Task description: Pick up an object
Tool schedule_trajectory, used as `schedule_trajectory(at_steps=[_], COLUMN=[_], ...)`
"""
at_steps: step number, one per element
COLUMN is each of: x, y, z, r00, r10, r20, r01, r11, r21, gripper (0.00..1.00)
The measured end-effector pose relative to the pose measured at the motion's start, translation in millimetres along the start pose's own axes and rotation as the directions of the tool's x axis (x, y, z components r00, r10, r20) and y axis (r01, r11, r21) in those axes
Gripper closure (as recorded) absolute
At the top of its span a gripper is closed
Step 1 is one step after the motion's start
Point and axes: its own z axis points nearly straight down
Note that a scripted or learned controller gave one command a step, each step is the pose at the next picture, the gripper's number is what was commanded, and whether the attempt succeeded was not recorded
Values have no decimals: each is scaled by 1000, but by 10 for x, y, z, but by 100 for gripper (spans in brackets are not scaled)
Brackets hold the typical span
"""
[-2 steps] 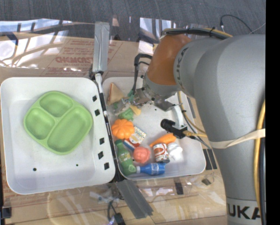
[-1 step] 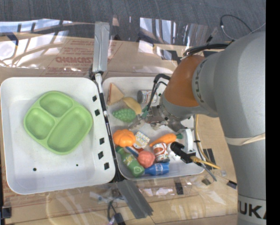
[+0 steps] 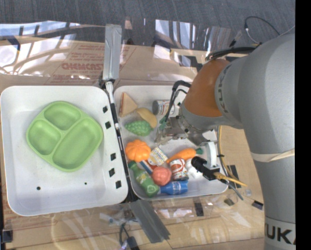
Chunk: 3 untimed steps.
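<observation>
Toy food crowds the right bin, an orange pumpkin beside a green bunch, as the end effector hangs low among them, its grip impossible to judge. Packed neighbours could block a clean grasp or get nudged aside.

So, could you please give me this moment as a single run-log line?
arm: over right bin | gripper: low among toys, beside green bumpy toy | grasp: none visible | left bin: green divided plate
</observation>
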Motion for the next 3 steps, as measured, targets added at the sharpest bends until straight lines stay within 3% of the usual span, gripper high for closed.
schedule_trajectory(at_steps=[1,2,3], x=[464,464,457], y=[-494,-492,-490], z=[90,89,4], r00=[991,991,990], r10=[-134,-135,-139], r20=[0,0,0], r01=[134,135,139], r11=[991,991,990], r21=[-6,-6,-3], gripper=[100,0,100])
